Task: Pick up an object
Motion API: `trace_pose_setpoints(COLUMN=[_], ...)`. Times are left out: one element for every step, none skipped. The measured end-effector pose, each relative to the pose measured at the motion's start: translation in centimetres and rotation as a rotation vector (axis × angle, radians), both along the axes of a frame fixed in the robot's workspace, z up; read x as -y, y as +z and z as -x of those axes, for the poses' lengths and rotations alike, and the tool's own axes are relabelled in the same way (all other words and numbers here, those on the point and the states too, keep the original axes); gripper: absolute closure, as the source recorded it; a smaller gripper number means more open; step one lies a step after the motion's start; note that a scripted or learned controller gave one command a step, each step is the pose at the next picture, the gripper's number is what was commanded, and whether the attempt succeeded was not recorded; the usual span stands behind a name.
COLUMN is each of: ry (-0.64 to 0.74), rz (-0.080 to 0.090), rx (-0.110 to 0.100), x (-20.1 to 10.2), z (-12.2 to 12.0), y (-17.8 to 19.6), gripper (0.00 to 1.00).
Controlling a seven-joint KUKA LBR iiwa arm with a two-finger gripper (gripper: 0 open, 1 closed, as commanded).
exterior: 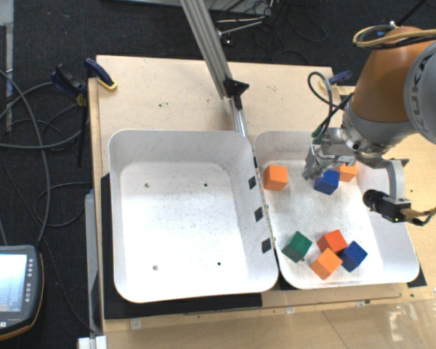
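My gripper (315, 170) hangs low over the back of the right bin (392, 267), reaching in from the right. A blue cube (326, 182) lies just right of its tip, touching it or nearly so. An orange cube (348, 170) sits behind the blue one, partly hidden by the wrist. Another orange cube (276, 177) rests to the gripper's left, near the bin's left wall. Toward the front of the bin lie a green cube (298, 246), two orange cubes (333, 240) (325, 264) and a second blue cube (354, 255).
The left bin (131, 195) stands beside the right one, their walls meeting in the middle. A slanted metal pole (207, 35) runs down to the bins' back edge. A black device (384, 206) on a bracket hangs over the right bin's right side.
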State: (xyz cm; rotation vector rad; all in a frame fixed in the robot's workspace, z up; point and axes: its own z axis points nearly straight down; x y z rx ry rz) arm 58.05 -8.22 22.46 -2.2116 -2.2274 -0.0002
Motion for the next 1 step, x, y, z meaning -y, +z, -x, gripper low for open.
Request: trace_pose_setpoints(ry=[0.001], rz=[0.000], rx=[0.002], x=[-5.53], z=[1.35], y=[1.12], gripper=[1.00])
